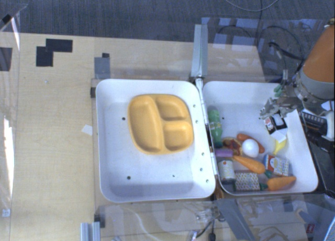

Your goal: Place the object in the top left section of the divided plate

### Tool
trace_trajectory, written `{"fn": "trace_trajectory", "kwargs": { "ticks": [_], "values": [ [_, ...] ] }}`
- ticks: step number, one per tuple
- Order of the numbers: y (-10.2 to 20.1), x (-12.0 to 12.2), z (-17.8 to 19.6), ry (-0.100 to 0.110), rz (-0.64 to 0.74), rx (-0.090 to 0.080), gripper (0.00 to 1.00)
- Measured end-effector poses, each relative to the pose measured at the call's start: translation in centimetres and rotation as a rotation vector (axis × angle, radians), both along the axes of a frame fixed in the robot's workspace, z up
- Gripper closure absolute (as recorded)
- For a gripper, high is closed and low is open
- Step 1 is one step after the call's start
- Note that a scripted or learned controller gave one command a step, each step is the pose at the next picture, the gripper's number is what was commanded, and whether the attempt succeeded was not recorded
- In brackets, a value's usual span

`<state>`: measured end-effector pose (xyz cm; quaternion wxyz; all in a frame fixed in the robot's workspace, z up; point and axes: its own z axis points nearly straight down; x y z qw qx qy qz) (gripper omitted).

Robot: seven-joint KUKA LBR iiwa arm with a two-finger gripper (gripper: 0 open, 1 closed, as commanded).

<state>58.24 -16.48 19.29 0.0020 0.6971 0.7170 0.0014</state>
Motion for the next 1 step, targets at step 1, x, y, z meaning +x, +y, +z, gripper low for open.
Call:
{"fn": "trace_trajectory", "kwargs": {
  "ticks": [1],
  "values": [
    [6.58, 0.60, -2.90, 0.001, 0.110, 0.000, 1.00]
  ]
}}
